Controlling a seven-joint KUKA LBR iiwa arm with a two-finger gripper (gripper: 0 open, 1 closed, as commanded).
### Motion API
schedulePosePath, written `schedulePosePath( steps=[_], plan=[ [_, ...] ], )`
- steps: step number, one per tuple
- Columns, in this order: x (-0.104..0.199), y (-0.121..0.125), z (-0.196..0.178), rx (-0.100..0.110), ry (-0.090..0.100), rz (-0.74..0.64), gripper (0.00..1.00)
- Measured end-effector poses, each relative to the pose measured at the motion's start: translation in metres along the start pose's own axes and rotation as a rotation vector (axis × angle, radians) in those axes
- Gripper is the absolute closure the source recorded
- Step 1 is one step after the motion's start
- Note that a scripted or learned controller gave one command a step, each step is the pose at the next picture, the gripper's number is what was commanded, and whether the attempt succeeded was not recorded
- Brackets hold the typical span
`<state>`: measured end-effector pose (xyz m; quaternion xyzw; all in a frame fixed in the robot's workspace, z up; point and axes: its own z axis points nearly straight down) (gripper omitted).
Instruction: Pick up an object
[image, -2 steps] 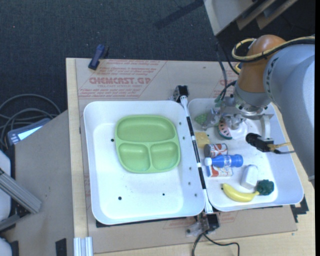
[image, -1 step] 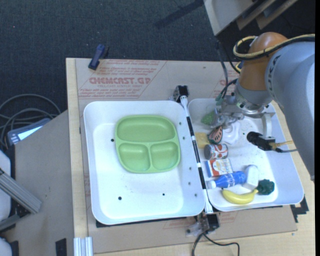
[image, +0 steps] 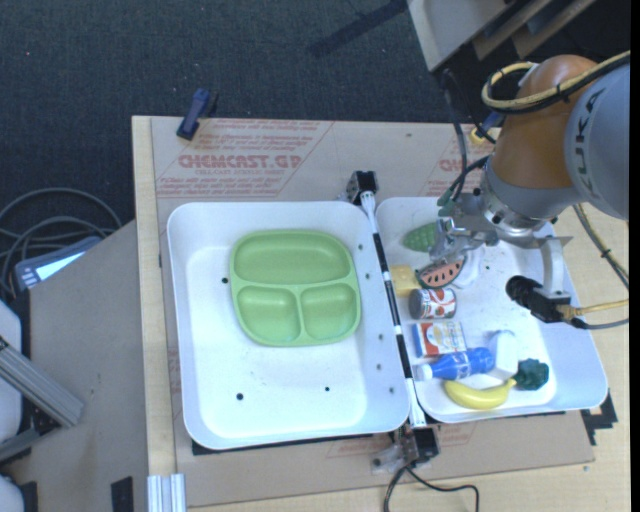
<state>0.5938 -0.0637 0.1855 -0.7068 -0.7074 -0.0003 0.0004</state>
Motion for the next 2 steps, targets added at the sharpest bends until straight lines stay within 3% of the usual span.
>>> schedulePosePath(
  steps=[1, 2],
  plan=[
    [0.000, -0.001, 0.001, 0.002, 0.000, 0.001, 0.00],
    [-0.031, 0.073, 0.100, -0.003, -0.002, 0.000, 0.00]
  ],
)
